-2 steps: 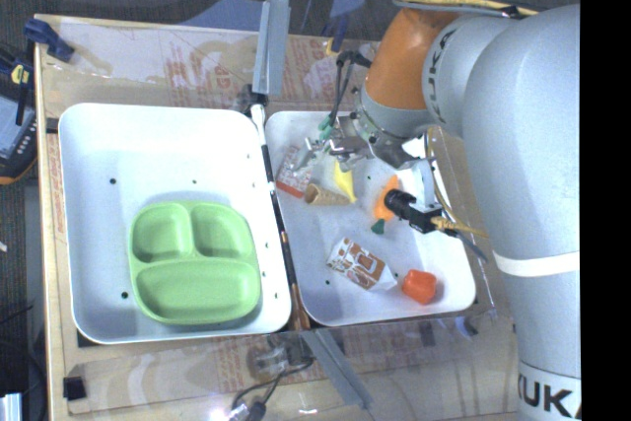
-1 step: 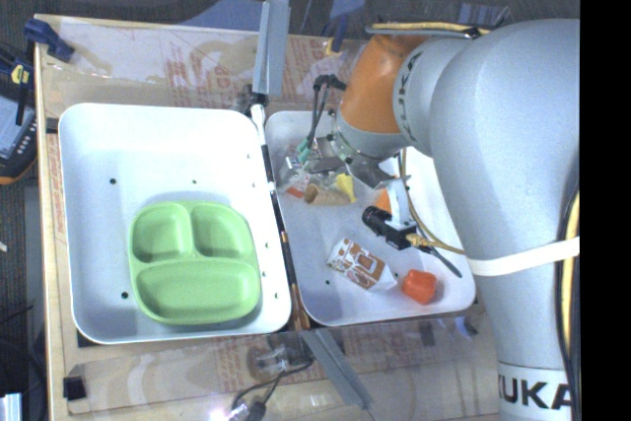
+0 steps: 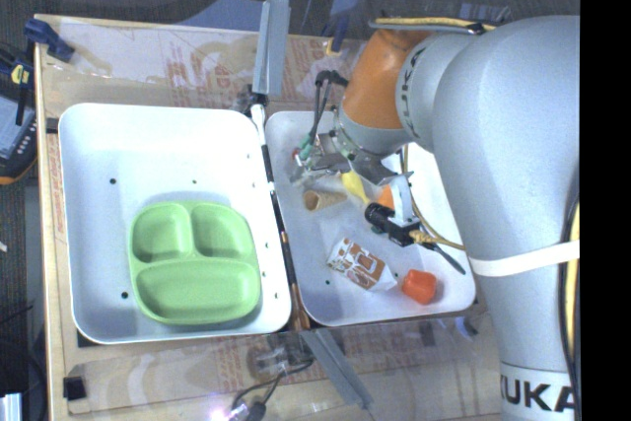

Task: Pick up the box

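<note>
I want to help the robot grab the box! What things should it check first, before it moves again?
1. Box easy to see in the right bin: ok, it lies flat near the front.
2. Gripper above the box: not ok, it sits toward the back of the bin, near the brown cone.
3. Fingers open: cannot tell.
4. Room around the box: ok on most sides, though the orange block lies close beside it.
5. Gripper free of other things: cannot tell, small items crowd around it.
6. Green tray out of the way: ok, it is in the left bin.
</note>
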`<state>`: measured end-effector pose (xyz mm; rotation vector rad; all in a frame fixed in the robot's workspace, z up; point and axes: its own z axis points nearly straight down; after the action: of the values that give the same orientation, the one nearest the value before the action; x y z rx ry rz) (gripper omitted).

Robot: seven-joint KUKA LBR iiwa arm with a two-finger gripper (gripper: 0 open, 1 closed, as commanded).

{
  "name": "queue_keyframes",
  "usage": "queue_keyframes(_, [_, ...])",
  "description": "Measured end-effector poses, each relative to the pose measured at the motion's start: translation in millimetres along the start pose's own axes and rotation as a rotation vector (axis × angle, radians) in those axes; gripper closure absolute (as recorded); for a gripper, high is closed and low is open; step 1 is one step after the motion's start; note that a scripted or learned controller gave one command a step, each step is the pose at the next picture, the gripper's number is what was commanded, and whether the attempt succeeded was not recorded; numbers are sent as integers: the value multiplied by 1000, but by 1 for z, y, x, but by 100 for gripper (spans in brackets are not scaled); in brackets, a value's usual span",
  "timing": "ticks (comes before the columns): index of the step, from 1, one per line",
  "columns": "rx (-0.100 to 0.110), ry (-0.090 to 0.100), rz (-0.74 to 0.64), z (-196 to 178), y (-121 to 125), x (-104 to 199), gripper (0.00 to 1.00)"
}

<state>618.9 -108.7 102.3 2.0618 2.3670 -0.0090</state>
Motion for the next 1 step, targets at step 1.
queue_keyframes(1, [0,0,-1,0,0,0,0])
